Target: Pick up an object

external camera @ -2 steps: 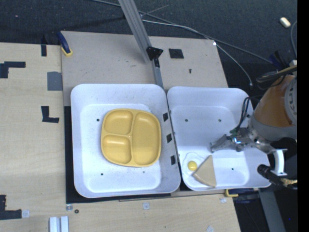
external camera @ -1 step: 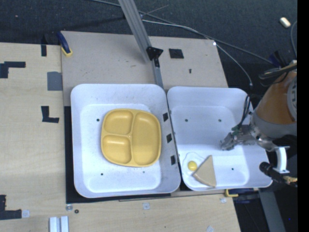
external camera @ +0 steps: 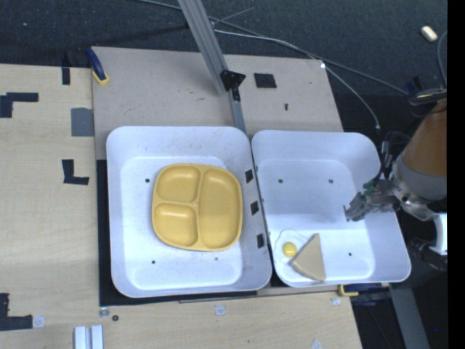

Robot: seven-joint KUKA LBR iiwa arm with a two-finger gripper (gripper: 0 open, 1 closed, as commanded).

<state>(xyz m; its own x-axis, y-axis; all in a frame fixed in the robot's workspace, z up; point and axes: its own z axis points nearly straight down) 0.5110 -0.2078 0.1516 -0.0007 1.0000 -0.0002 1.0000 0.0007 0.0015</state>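
Camera view: one yellow tray point(external camera: 197, 206), one wedge point(external camera: 310, 257), one ball point(external camera: 289, 250)

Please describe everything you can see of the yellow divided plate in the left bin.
The yellow plate is a rounded square with soft corners, looking like matte plastic. Raised ridges split it into three compartments: one long one along its right side and two smaller ones stacked on its left. It lies flat and right side up, turned slightly, near the middle of the left bin, resting on the bin's floor. Nothing lies in its compartments and nothing else touches it. The gripper is over the right bin, well away from it.
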